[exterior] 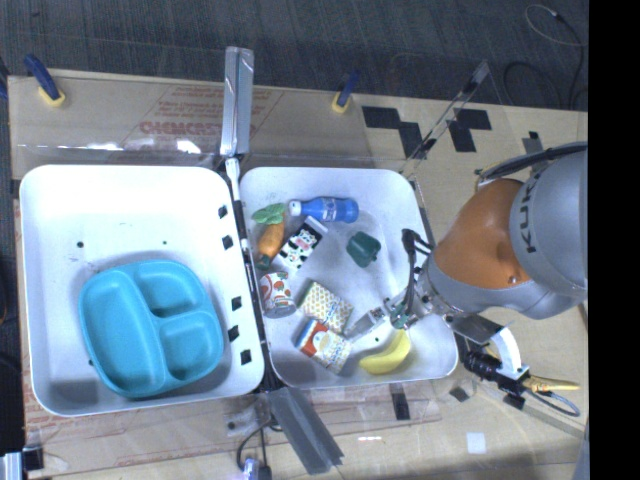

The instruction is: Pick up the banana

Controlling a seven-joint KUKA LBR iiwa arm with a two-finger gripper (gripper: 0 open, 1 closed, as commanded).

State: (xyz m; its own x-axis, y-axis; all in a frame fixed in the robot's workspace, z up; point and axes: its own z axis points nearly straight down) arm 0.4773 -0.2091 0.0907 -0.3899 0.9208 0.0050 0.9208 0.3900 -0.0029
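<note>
Camera view: the gripper (393,315) sits low in the right bin (425,230), near its right wall, just above the banana (388,354); whether it is open or closed cannot be told from here, and nothing can be seen held in it. The grey arm (548,233) with its orange band (478,245) reaches in over the bin's right edge. The banana lies on the bin floor near the front right corner, curved, its upper end just under the tool. Just left of it are a red and white carton (322,342) and a patterned packet (327,305). Farther left, by the bin's left wall, stands a small can (276,292). Toward the back lie a dark green cup (364,248), a black and white box (299,246), a carrot (270,239) and a blue bottle (325,209). The left bin (60,208) holds a blue divided tray (152,326).
</note>
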